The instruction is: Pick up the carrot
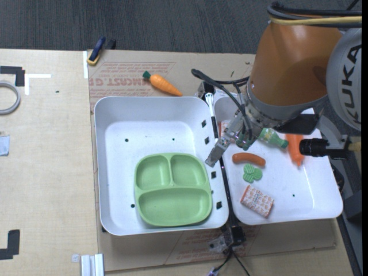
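The carrot [163,84] lies on the brown cardboard [123,73], just past the far edge of the left bin [109,154]. It is not in a bin. It is orange with a small green top, and the green top points left. The pincer [221,147] is low over the place where the left bin and the right bin [313,203] meet, near their middle. So the carrot is up and to the left of the pincer, well apart from it, and the two do not touch. I cannot tell if the pincer is spread or pressed together. The big arm [290,56] comes in from the right and covers the far part of the right bin. A green plate [172,190] with three parts sits in the left bin. In the right bin, a red sausage [249,158] is just beside the pincer. A small green piece [252,173] lies below the sausage, and a little box [256,202] lies nearer the front. A green bottle [272,137] peeks out from under the arm. Next to the bottle is another orange thing [295,149], but I cannot tell what it is.
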Robot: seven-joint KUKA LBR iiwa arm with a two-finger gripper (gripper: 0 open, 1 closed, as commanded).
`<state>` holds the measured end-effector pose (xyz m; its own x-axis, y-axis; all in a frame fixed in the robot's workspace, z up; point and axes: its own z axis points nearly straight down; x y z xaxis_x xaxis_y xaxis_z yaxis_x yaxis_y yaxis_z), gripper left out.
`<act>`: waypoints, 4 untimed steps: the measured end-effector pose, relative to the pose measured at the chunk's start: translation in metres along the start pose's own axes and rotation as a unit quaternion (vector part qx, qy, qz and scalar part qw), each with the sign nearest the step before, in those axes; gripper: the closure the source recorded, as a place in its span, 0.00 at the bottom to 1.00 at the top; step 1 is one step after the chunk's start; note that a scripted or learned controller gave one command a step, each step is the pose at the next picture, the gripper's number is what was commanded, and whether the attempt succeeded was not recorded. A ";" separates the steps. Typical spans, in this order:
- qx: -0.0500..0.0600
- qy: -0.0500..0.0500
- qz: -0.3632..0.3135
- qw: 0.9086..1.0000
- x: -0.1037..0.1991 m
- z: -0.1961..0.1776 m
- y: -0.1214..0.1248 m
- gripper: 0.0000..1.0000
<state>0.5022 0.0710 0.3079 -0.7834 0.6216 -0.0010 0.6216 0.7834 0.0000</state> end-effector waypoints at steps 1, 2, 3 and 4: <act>-0.001 -0.001 -0.107 0.994 -0.022 0.010 0.017 0.00; 0.000 0.000 -0.169 0.986 -0.021 0.026 0.036 0.00; -0.001 -0.001 -0.176 0.984 -0.097 0.056 0.072 0.00; -0.001 -0.001 -0.175 0.984 -0.055 0.012 0.168 0.00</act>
<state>0.6496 0.1690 0.2962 -0.9499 0.3126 -0.0035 0.3126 0.9499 0.0017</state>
